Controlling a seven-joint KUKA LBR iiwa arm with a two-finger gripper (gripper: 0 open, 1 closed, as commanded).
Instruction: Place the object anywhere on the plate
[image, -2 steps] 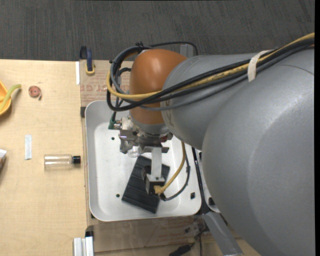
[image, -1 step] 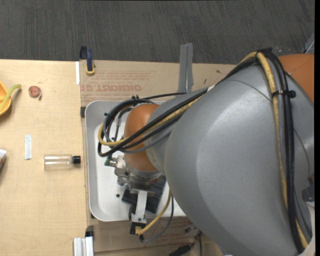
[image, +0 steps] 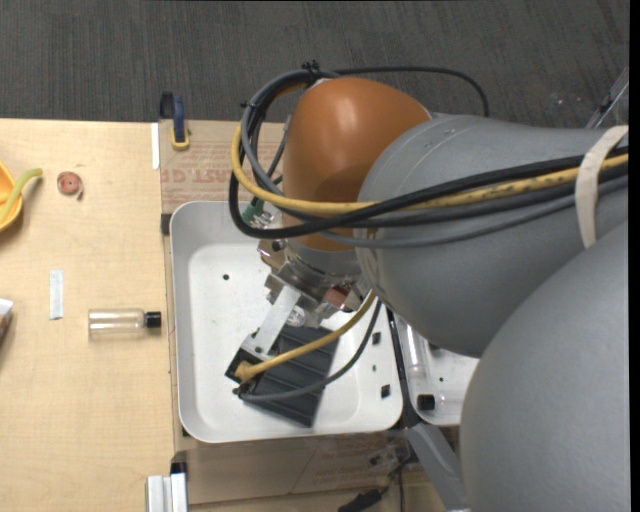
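Observation:
My arm's orange band (image: 345, 150) and grey links cover most of the view and reach down into the left white bin (image: 205, 300). The gripper (image: 300, 290) sits low over the middle of this bin, largely hidden under the wrist. I see no object between the gripper and the bin floor. A yellow-orange dish (image: 6, 195) pokes in at the far left edge of the wooden bench, cut off by the frame.
A clear bottle with a black cap (image: 122, 320) lies on the bench left of the bin. A small red disc (image: 68, 183) and a white strip (image: 56, 295) lie farther left. A blue clamp (image: 175, 118) stands at the back. The right bin (image: 445, 375) is mostly covered by the arm.

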